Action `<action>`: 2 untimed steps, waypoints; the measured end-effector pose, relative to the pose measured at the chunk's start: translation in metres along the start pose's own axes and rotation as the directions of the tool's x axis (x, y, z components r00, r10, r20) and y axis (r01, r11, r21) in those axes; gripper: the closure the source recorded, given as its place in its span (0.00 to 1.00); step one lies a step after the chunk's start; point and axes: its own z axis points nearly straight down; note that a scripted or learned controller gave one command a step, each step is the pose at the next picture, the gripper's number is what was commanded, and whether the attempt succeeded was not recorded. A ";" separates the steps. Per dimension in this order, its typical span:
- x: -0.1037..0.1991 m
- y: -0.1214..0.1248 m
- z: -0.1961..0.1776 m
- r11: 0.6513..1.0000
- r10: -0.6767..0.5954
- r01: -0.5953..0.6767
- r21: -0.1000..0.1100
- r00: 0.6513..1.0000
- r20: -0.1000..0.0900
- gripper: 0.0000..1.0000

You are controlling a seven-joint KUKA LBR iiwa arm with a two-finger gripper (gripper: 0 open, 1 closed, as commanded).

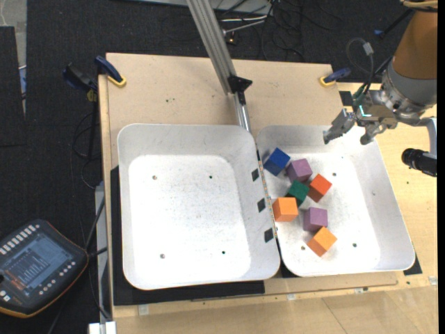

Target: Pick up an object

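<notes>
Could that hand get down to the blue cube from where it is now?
Probably yes. The hand hangs above the right bin's far edge with nothing below it, and the blue cube sits at the cluster's outer end, its top uncovered.

No readable text, labels or numbers, pendant screen (31, 264) too blurred

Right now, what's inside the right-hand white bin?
The right bin holds seven blocks: one blue, two purple, one green, three orange. Anything beneath the clustered blocks is covered.
</notes>
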 end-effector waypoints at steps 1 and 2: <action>0.000 0.001 -0.002 1.000 -0.001 0.001 -0.004 1.000 0.001 0.00; -0.006 0.003 0.059 1.000 0.003 -0.003 0.002 1.000 0.001 0.00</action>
